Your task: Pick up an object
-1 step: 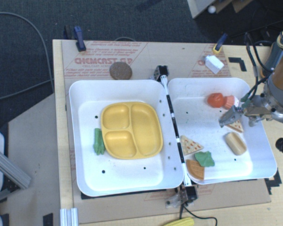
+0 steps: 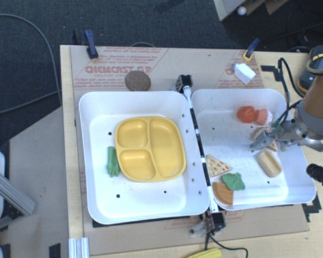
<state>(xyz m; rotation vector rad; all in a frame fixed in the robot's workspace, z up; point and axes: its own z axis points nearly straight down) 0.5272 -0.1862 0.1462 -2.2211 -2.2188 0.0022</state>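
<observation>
Currently the bread roll (image 2: 269, 163) is lying in the right bin (image 2: 247, 200), right side of frame, just below the claw (image 2: 265, 142). Claw is hovering open, gripping nothing. Pick not yet done: closing and lifting are remaining. Red piece (image 2: 246, 113) is sitting above.

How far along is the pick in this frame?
Done: the arm has reached into the right bin, with the pincer low over its floor. In hand: nothing visibly gripped. The bread roll lies just below the pincer; the red tomato-like piece sits above it. Left: closing on an item and lifting it. The yellow divided plate sits in the left bin.
</observation>
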